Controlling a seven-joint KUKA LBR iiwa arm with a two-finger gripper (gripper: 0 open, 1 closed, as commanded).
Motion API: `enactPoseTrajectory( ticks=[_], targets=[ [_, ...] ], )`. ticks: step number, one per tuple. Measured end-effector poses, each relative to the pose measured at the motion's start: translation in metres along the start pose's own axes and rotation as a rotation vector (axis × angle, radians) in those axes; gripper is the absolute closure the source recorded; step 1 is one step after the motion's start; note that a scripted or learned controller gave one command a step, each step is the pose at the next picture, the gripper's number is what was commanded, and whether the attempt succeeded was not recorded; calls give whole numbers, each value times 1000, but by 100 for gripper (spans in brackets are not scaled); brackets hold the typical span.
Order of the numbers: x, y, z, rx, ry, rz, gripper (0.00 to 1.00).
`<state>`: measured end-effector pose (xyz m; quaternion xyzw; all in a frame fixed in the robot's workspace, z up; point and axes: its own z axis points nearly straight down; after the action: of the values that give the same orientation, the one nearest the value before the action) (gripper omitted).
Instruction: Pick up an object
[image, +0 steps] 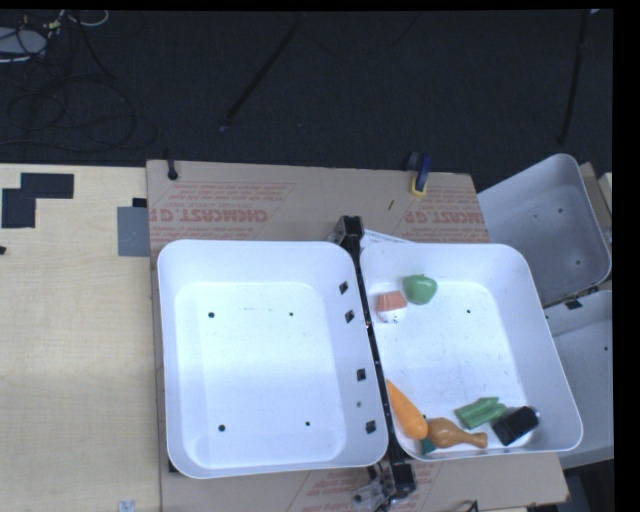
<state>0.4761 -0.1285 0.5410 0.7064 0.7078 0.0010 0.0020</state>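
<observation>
Since every object lies loose on a bin floor with nothing lifted clear, I judge the pick as not yet begun: choosing, reaching, closing and lifting are all left to do. Whether the gripper is open, closed or carrying something cannot be told from this view, so places are given against the side from which it reaches in. Nearest the camera, in the corner of the right bin (548, 318) that lies toward that entry side, a black block (515, 426) rests just beside a green piece (478, 411). Farther from the entry side, along the same near wall, a tan drumstick-shaped toy (455, 435) touches an orange carrot (407, 408) that leans against the divider between the bins. That cluster is tight, and I judge a clean grasp there to be awkward. Toward the far end of the same bin, an orange and white block (390, 302) sits next to a round green toy (421, 289), both well apart from the near group and with open floor on the entry side. The left bin (165, 300), farthest from the gripper's approach, holds no candidate. Beyond both bins, a cardboard sheet (300, 205) carries a blue and yellow clamp (420, 175).
</observation>
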Motion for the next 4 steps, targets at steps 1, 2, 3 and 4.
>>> enactPoseTrajectory(
  ticks=[1,2,3,4],
  targets=[
    [-15,0,34,10,2,3,100],
    [-5,0,2,3,1,1,100],
    [-30,-1,75,14,3,4,100],
    [-1,0,10,0,0,-1,100]
  ],
)
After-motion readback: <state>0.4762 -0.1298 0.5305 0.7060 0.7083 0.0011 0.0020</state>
